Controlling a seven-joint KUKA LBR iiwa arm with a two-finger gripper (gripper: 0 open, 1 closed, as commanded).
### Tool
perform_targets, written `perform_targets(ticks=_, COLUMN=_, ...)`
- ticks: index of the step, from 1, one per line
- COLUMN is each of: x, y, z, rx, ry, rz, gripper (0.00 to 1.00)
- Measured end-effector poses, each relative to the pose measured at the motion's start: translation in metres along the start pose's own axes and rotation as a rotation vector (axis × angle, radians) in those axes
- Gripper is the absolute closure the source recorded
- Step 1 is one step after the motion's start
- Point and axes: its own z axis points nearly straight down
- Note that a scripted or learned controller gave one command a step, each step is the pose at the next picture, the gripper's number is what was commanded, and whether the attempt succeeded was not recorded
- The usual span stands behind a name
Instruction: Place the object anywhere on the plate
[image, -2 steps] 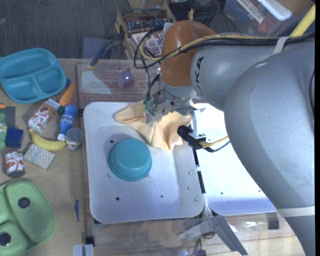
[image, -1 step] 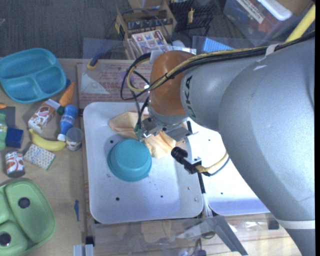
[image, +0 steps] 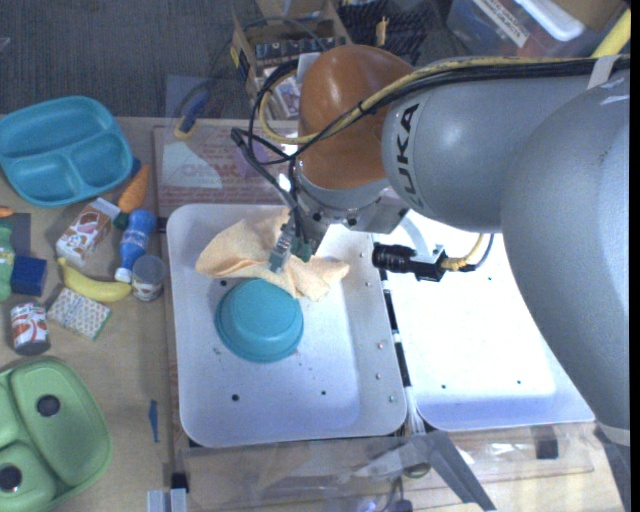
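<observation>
The gripper (image: 288, 246) is down in the left bin (image: 340, 400), its teal fingers pinched together on the yellow cloth (image: 240, 252), which lies crumpled at the bin's back. Just in front, touching the cloth's edge, sits the blue plate (image: 260, 320), upside down by the look of it

Tool (image: 288, 250) on yellow cloth (image: 240, 252) beside blue plate (image: 260, 320).
</observation>
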Motion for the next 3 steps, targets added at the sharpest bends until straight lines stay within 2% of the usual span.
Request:
perform_targets(ticks=1, x=0.014, y=0.030, z=0.041, rx=-0.011, ry=-0.015, rz=-0.314, gripper=1.00)
perform_targets(ticks=2, x=0.005, y=0.036, z=0.055, rx=-0.025, ry=-0.027, rz=-0.467, gripper=1.00)
perform_targets(ticks=3, x=-0.009, y=0.053, z=0.079, rx=-0.011, ry=-0.012, rz=-0.141, gripper=1.00)
